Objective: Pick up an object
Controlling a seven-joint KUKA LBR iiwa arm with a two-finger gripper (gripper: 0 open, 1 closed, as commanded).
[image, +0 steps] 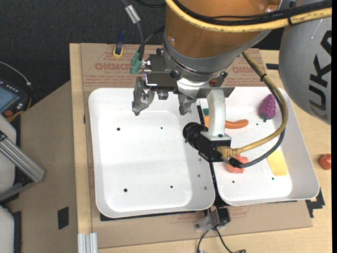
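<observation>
Hovering: gripper hangs over the back edge of the left bin, upper middle of the frame
Fingers: spread apart, nothing between them; one fingertip at, the other further right near the bins' divide
Arm: grey and orange body fills the top centre and top right, wrist pointing down into the frame
Left bin: white floor with a few small dark dots
Right bin: holds all the loose objects, partly hidden behind the wrist hardware
Purple grape bunch: upper right part of the right bin, near its back wall
Orange carrot-like piece: lies flat, left of the grapes, just beside the white bracket on the wrist
Yellow piece: lower right of the right bin, well apart from the grapes
Red-orange piece: mid right bin, touching or under the hose fitting, cannot tell which
Hose: tan, loops across the right bin to a black fitting near the divide
Bench: cardboard sheet under both bins
</observation>
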